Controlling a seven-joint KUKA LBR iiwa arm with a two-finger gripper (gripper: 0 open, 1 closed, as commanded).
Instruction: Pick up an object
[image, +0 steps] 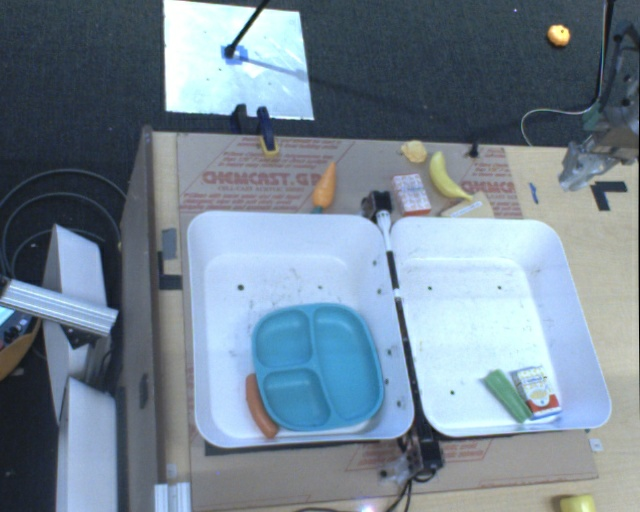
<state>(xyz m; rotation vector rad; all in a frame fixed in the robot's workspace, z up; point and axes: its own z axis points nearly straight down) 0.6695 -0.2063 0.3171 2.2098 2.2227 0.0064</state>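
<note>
Gripper (592, 165) hovers off the bins' far-right corner (finger state cannot be told). Candidate carton (536, 392) lies well below it, touching a green stick (508, 395); crowding risks a slipped grasp.

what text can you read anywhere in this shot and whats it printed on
"CHEMCAST" in red, on the brown board under the bins, left of the carrot.
The same red print to the right of the banana: cut off, unreadable.
Small carton in the right bin: print too small.
Small box behind the bins: blurred.
</note>
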